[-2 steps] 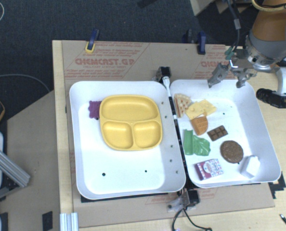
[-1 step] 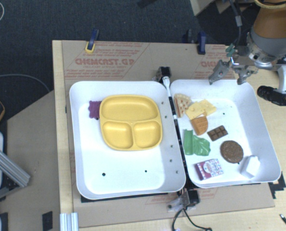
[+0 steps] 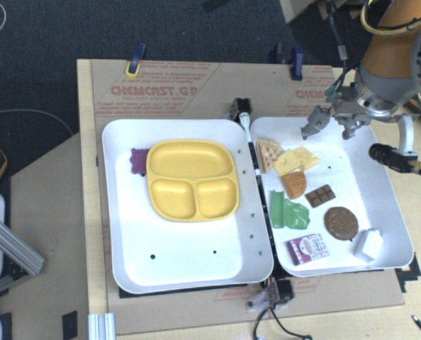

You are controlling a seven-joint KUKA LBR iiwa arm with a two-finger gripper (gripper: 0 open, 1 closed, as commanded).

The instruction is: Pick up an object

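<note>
Camera view: two glossy white bins are seen on a brown cardboard-covered bench [image 3: 196, 83] above dark carpet. The left bin [image 3: 125, 253] holds a smooth yellow three-compartment tray [image 3: 193, 179] and a purple scrap [image 3: 138, 160]. The right bin [image 3: 395, 218] holds toy foods — a cheese wedge [image 3: 297, 160], chocolate bar [image 3: 320, 195], round brown cookie [image 3: 341, 222], green leaf [image 3: 288, 212]. The gripper [image 3: 333, 125] is poised over the far edge, fingers spread, nothing between them.

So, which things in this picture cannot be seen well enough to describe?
- Purple thing in the left bin: the yellow tray covers most of it.
- Waffle piece in the right bin: the cheese slice overlaps it.
- Print on the small packet: too small to read.
- Gripper: blurred, above the right bin's far edge.
</note>
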